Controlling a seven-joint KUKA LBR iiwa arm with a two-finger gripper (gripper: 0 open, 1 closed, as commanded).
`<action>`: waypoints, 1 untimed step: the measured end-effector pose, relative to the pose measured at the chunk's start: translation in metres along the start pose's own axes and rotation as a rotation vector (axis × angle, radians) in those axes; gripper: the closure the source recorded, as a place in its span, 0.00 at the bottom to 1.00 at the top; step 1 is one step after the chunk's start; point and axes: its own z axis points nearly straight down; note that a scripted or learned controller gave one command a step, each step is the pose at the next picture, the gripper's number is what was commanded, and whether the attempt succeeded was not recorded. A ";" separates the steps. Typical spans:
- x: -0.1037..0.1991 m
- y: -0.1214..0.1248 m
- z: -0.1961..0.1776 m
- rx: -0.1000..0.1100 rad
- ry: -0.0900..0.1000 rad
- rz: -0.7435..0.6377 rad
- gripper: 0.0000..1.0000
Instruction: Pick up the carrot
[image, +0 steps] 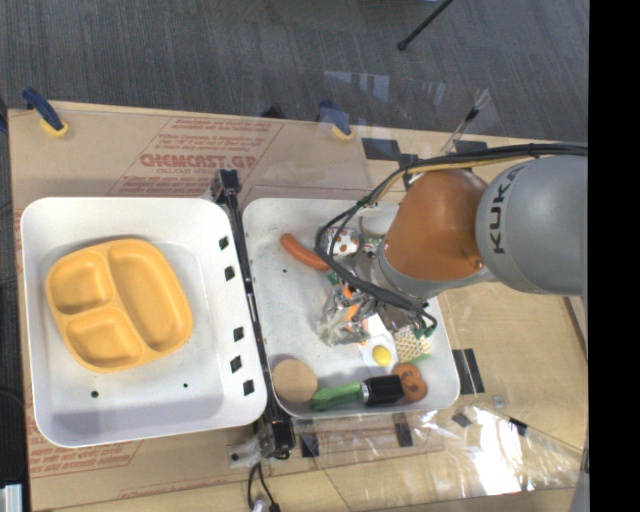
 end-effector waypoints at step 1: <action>-0.088 0.046 -0.071 0.002 -0.016 0.044 1.00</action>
